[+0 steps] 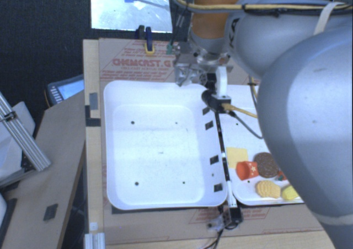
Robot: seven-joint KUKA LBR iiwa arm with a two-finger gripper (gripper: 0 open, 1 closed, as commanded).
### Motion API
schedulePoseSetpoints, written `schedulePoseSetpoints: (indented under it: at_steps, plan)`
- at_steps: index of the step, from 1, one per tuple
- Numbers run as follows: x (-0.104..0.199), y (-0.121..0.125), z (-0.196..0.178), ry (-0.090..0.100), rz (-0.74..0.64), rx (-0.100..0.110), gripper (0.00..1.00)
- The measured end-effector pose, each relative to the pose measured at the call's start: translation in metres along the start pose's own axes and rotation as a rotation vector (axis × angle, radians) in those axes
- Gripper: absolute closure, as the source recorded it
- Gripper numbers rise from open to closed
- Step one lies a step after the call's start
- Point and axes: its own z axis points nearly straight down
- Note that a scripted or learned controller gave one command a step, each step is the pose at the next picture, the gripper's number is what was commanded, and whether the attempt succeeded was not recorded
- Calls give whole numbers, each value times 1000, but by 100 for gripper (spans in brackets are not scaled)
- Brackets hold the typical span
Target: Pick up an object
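Observation:
My gripper (186, 75) hangs below the orange band of the arm, over the far edge of the bench where the two bins meet. Nothing shows in it. The right bin (242, 198) holds several small things at its near left corner: a flat yellow square (236, 155), a red piece (246, 170), a brown round disc (267, 164), a ridged tan biscuit shape (268, 189) and a yellow lemon-like piece (289, 192). They lie well toward the near side from the gripper. The grey arm hides the rest of the right bin.
The left white bin (113, 132) sits beside the right one, with a black-clipped divider (219, 149) between them. Brown cardboard (138, 63) lies beyond the bins, with a blue and yellow clamp (148, 40) on it. An aluminium rail (22, 135) stands at the far left.

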Motion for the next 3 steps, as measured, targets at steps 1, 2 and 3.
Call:
schedulePoseSetpoints:
  at_steps: [1,2,3]
  plan:
    - [-5,0,-9,-5,0,2,100]
    - [13,-1,-16,-3,4,4,100]
    - [12,0,-28,-5,-1,2,100]
